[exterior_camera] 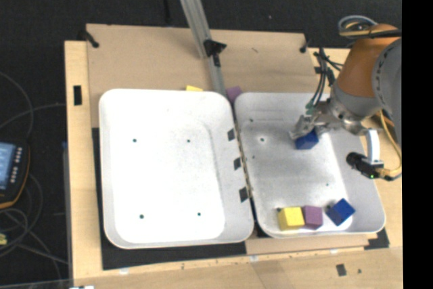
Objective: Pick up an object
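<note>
My gripper (304, 132) reaches in from the right over the far part of the right bin (270, 108). A small blue block (308, 141) sits between its fingertips, and the gripper is shut on it. Along that bin's front wall lie a yellow block (291, 217), a purple block (313, 215) and a second blue block (340, 211) in a row.
The left bin (115, 145) stands beside the right one. Behind the bins on the bench lie a yellow piece (194, 88) and a purple piece (234, 93). A slanted metal pole (193, 3) rises from the back. Cables (371, 166) hang off the wrist at the right.
</note>
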You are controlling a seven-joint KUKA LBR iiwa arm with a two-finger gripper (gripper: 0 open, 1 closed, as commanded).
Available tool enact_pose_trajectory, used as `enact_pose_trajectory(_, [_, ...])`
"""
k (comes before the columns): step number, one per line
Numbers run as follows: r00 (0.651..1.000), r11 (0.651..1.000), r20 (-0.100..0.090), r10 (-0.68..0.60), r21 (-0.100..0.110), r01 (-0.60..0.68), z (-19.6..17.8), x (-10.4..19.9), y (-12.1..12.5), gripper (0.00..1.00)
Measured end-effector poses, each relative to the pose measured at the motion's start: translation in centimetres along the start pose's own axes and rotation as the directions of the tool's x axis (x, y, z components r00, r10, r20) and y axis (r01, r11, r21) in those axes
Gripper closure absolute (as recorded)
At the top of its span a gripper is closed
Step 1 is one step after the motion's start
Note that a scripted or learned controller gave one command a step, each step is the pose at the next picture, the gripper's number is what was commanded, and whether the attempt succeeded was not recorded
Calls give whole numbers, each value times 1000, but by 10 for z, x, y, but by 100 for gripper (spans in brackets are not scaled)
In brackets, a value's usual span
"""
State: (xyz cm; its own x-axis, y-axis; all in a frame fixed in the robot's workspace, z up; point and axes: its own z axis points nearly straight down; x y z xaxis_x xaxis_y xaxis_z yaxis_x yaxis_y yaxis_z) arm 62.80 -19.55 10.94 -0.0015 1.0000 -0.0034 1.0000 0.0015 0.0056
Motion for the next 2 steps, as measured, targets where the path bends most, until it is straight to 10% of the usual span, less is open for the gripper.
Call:
enact_pose_trajectory(1, [1000, 1000, 2, 0, -13, 0, 5, -8, -19, 100])
enact_pose_trajectory(2, [1000, 1000, 3, -5, -10, 5, 6, 48, -10, 100])
